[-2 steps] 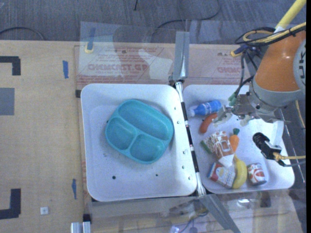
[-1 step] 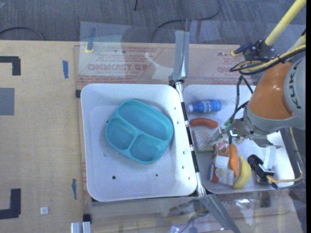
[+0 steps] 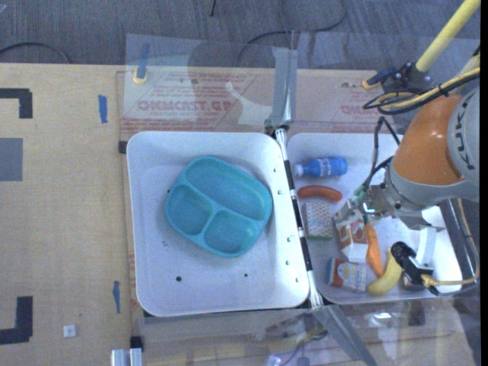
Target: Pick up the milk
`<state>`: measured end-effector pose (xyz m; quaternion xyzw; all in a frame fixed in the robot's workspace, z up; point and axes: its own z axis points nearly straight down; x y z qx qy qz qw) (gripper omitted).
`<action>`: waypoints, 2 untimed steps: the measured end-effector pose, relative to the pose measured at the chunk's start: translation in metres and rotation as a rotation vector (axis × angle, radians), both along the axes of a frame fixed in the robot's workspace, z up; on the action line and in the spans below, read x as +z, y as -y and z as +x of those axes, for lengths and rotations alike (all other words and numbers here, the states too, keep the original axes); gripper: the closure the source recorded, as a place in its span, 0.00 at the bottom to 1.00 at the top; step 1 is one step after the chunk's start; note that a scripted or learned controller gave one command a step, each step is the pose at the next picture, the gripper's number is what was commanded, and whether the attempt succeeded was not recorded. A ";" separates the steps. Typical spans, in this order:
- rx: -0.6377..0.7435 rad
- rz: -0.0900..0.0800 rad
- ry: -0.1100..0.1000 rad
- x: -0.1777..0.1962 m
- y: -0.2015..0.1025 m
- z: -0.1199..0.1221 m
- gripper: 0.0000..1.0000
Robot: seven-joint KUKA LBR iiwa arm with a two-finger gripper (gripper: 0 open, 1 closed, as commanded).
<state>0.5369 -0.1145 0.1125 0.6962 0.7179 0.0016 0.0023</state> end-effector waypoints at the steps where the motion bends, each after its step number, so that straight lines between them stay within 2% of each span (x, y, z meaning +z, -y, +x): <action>1: 0.028 0.001 -0.006 0.072 -0.057 -0.031 1.00; 2: 0.075 0.001 -0.005 0.072 -0.047 0.027 1.00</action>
